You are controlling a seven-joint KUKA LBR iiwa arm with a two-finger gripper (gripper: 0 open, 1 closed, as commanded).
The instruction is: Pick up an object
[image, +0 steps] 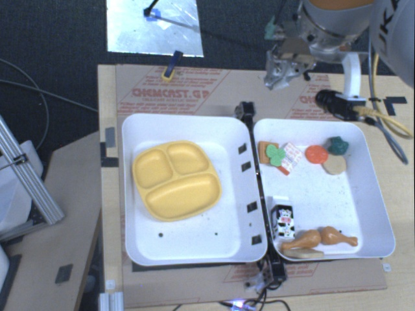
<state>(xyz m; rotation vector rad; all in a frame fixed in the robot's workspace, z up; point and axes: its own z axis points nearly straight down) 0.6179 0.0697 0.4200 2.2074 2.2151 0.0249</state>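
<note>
The tool (283,76) is held high beyond the right bin (369,173), its state untellable; nothing is grasped yet.

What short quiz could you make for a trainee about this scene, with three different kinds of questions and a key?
1. True or false: the yellow divided plate lies in the right bin.
2. Which item lies nearest the front edge of the right bin? A. chicken drumstick B. red round piece C. dark green piece
3. Fill in: the gripper is above the ____ beyond the bins, not over a bin.

Key
1. False; it lies in the left bin.
2. A.
3. cardboard.
</note>
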